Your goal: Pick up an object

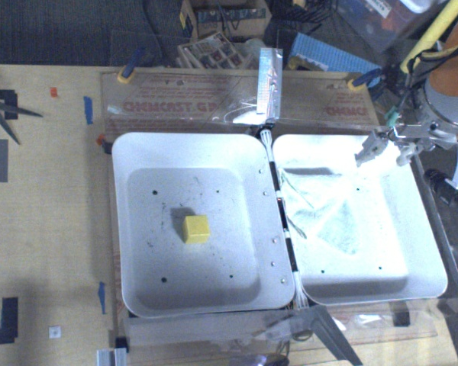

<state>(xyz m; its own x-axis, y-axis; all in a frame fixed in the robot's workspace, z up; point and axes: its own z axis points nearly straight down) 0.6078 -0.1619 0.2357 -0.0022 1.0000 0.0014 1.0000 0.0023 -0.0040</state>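
Yellow is what you should look for first: a small yellow block [197, 229] lies on the floor of the left bin [137, 158], a little left of that bin's middle and slightly toward its near side. It sits flat, with one corner turned toward you, and casts a short grey shadow up and to its left. Nothing touches it; the bin floor around it carries only dark scuffs and a few small dark holes.

Next to it, across the central seam where the two rims meet, you have the right bin [424, 277]. Its floor is brightly lit and shows faint creased streaks running diagonally from the upper left.

Your end effector [383, 147] hangs over the far right corner of the right bin, well apart from the block and in the other bin altogether. Its two fingers [365, 152] are spread, pointing down and leftward, with nothing between them. Behind it, the arm's grey body and an orange patch [447, 73] come in from the right edge.

Both bins rest on a pale wooden surface [46, 227]. Along the far side runs a board under clear plastic [183, 101] with reddish lettering, held by clamps with blue and yellow handles. Bits of blue tape [88, 110] mark the surface to the left.
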